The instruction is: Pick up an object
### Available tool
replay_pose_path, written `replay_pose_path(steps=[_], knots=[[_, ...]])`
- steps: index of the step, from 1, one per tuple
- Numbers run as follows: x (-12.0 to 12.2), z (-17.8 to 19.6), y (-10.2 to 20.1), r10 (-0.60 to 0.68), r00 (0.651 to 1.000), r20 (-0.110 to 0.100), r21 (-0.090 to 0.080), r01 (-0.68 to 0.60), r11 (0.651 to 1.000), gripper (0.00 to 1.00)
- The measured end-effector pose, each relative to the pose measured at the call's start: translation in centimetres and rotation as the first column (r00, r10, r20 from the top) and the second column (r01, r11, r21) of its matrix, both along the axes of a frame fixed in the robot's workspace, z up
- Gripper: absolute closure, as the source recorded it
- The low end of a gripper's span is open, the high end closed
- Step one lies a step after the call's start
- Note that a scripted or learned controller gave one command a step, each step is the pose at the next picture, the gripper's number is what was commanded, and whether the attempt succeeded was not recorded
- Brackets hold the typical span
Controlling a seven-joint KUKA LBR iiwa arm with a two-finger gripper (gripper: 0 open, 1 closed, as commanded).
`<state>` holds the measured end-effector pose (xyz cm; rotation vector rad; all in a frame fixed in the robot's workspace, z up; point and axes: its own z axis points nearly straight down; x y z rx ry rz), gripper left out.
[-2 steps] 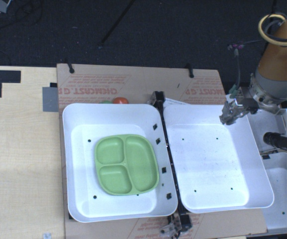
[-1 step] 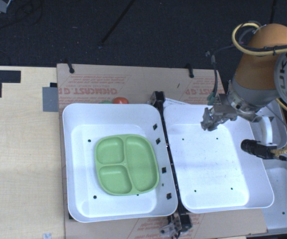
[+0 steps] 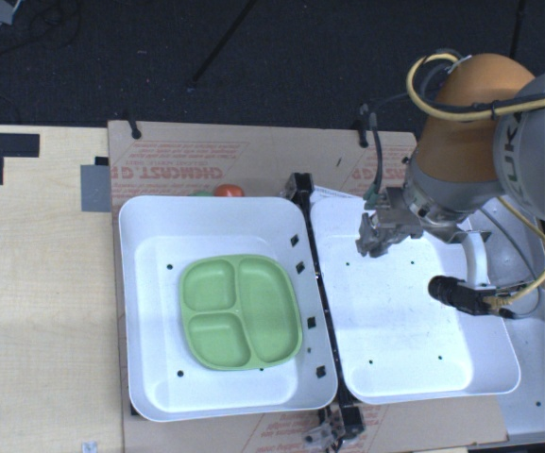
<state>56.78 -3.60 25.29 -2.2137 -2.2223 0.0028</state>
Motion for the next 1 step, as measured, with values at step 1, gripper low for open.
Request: replay_pose_path(steps=[1], knots=[[-0.41, -1.73, 4.73, -0.001, 1.000, 0.000, -0.001, 0.001, 1.000, 1.00]])
